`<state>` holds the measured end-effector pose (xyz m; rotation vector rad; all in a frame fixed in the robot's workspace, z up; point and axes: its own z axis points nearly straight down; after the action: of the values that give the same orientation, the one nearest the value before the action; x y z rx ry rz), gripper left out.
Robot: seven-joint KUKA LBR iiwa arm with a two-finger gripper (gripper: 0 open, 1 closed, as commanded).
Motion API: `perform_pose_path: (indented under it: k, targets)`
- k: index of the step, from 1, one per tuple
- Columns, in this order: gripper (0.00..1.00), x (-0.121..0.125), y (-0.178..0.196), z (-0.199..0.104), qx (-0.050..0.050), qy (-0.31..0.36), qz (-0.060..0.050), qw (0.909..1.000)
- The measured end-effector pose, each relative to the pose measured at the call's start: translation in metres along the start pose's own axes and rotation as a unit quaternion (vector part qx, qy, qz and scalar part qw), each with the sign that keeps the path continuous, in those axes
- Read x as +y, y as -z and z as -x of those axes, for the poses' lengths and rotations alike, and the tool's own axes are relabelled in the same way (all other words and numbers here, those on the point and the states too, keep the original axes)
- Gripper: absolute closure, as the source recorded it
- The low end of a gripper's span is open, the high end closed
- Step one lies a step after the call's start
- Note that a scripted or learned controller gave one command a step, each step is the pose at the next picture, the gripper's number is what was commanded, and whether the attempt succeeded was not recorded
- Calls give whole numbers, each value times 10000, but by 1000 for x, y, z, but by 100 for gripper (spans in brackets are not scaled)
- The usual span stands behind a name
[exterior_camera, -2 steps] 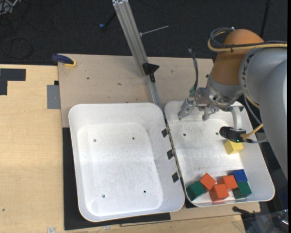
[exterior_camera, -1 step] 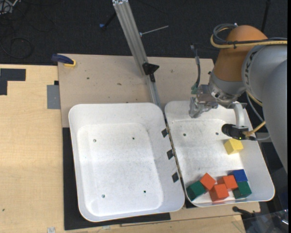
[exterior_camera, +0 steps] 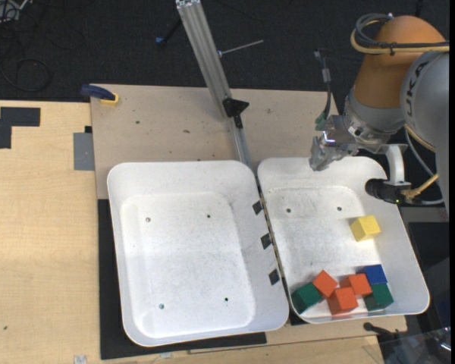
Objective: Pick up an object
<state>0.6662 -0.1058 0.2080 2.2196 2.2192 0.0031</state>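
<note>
Arm (exterior_camera: 409, 74) poised over the right bin's (exterior_camera: 303, 174) far rim.
Gripper (exterior_camera: 324, 156) hangs above that rim, seemingly empty; its jaw state is unclear. Yellow block (exterior_camera: 365, 227) lies mid-bin; the block cluster (exterior_camera: 343, 290) crowds its near edge.

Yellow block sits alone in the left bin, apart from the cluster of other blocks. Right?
Wrong bin. The camera view shows the yellow block alone in the right bin, apart from the cluster at that bin's near edge.
</note>
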Motion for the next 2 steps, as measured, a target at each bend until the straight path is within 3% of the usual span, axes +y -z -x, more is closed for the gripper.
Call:
perform_pose_path:
  k: [1, 2]
  targets:
    - [100, 0, -2, 0, 3, 7, -20, 10000]
    - [100, -6, -8, -47, 15, 16, -41, 10000]
